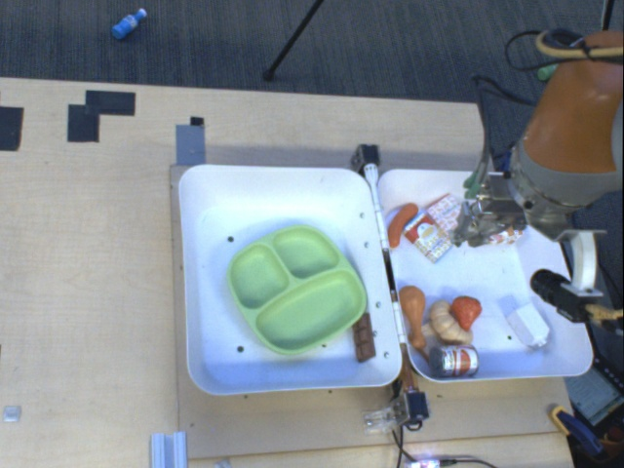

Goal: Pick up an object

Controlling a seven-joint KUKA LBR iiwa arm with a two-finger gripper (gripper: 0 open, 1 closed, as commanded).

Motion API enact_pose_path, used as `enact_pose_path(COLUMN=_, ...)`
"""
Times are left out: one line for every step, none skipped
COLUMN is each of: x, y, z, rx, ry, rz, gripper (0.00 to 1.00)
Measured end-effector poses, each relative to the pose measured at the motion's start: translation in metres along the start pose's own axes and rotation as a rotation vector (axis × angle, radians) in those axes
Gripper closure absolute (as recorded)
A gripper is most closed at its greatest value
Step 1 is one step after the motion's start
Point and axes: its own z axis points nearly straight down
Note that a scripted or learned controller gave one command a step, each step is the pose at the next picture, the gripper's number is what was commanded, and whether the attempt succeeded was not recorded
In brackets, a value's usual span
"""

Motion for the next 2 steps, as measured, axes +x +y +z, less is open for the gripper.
enact_pose_path(x=0.000, y=0.000, z=0.000, rx=0.001, ry=0.000, rz=0.000, gripper=0.00)
enact_pose_path(x=-0.009, y=-0.019, z=0.102, rx=0.004, ry=0.001, rz=0.001, gripper=0.00)
